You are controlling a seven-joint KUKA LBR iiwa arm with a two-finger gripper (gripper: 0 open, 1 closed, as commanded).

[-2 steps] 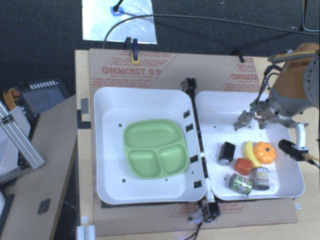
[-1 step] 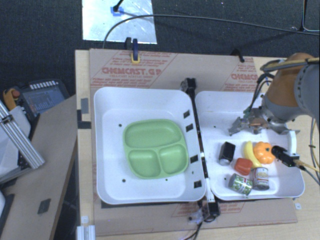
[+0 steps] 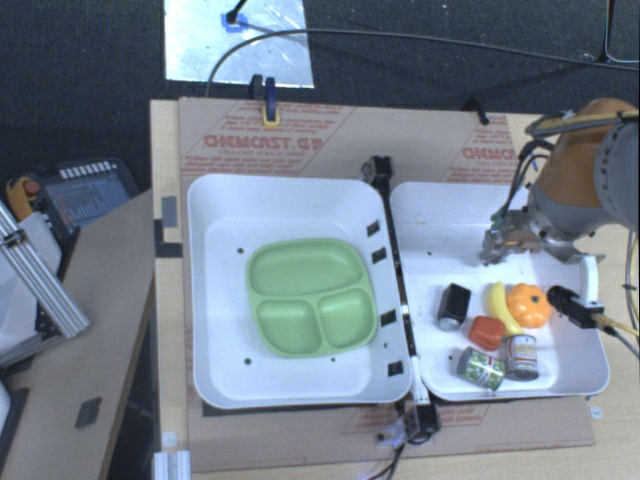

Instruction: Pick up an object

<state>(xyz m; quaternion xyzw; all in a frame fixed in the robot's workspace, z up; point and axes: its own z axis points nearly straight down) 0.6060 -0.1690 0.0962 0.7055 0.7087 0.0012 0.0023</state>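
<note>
My gripper hangs over the upper middle of the right bin, above bare white floor, with nothing seen in it. Below it, in the front half of that bin, lie a small black cylinder, a yellow banana, an orange fruit, a red block, a greenish can on its side and a red-and-white can. The banana and the orange touch each other. The nearest of these, the banana, is a short way in front of the gripper.
The left bin holds a green divided plate in its middle. A black divider strip runs between the two bins. The arm comes in over the right bin's right wall.
</note>
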